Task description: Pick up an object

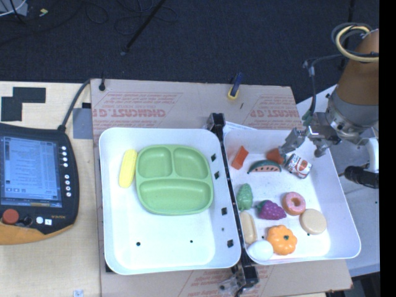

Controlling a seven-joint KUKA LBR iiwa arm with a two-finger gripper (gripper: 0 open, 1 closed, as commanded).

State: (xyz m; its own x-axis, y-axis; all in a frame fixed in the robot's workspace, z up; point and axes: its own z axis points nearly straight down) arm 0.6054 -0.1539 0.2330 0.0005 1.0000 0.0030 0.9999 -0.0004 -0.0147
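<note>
The arm comes in from the right, and its gripper (307, 142) hangs over the far right part of the right bin (339, 184). The fingers (292, 142) are spread apart and grasp nothing. Just below the gripper lies a small red-and-white can (299, 166) on its side, close to the right finger but not between the two.

The other toy foods lie in the same bin. An orange-red piece (274, 156) sits just left of the gripper, beside a watermelon slice (264, 166) and an orange carrot piece (239, 157). Nearer are a green vegetable (245, 197), purple grapes (271, 210), a pink donut (293, 202), a tan round cookie (313, 221), a bread roll (249, 226), a white egg (260, 250) and an orange pumpkin (282, 239).

The left bin (117, 228) bears a green divided plate (174, 179) with a yellow corn cob (127, 167) just left of it. A teach pendant (34, 175) rests on the bench at far left.
</note>
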